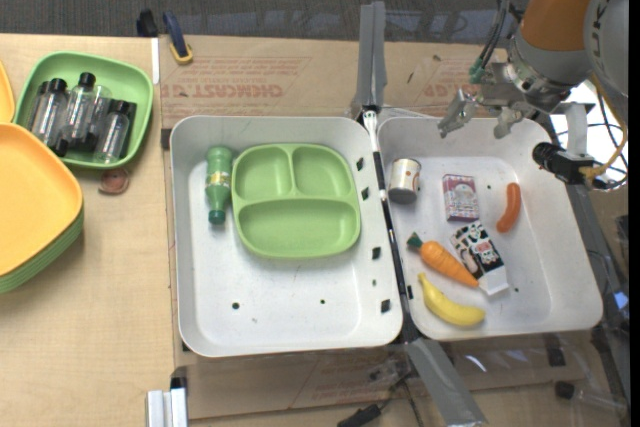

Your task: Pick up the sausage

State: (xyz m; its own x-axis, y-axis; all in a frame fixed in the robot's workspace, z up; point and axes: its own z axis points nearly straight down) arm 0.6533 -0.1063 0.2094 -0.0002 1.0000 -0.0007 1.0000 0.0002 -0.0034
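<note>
The sausage [510, 206] is a short orange-red link lying upright-ish near the right wall of the right bin [575, 310]. My gripper [482, 119] hangs over the bin's far edge, above and to the left of the sausage, well apart from it. Its two fingers are spread, with nothing between them.
In the right bin also lie a small metal can [403, 179], a pink card box [461, 197], a carrot [444, 261], a black-and-white carton [480, 255] and a banana [450, 303]. The left bin [200, 315] holds a green divided plate [296, 199] and a green bottle [218, 182].
</note>
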